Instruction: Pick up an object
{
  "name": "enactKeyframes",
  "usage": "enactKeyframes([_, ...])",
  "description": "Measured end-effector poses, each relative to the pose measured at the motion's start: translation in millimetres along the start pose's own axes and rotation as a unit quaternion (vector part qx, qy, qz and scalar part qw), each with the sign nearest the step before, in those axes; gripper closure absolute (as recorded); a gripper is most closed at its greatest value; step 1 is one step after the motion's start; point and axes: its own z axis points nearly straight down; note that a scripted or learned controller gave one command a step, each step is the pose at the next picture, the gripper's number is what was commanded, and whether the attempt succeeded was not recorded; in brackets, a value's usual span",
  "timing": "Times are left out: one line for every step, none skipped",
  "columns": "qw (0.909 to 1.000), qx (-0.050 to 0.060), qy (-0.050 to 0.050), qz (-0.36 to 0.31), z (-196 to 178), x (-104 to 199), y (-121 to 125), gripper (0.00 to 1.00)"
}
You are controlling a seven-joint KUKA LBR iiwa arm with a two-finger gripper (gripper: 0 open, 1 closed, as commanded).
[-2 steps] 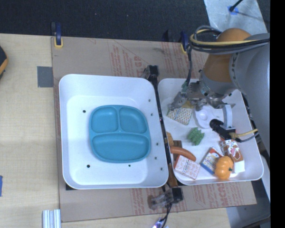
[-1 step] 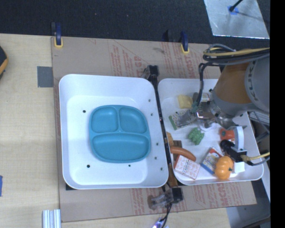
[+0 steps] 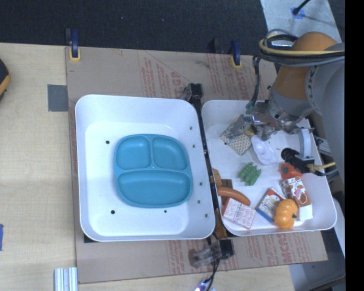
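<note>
I am watching the arm reaching into the right bin, its tool hanging over the far corner by a mesh scrap and a white piece; the grip state I cannot tell. The clutter is sitting here so picks start from this side: green toy, orange fruit, cartons. The left bin is holding a blue plate, probably as drop target.

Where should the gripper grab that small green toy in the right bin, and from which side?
Grip the green toy across its narrow middle, coming straight down from above. It lies flat on the floor of the right bin with bare white space around it, so the fingers can likely straddle it without nudging its neighbours.
</note>
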Motion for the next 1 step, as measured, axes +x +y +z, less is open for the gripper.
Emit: enactKeyframes([1.0000,-0.003,-0.002,0.000,-4.1,21.7,-94.7,0.00])
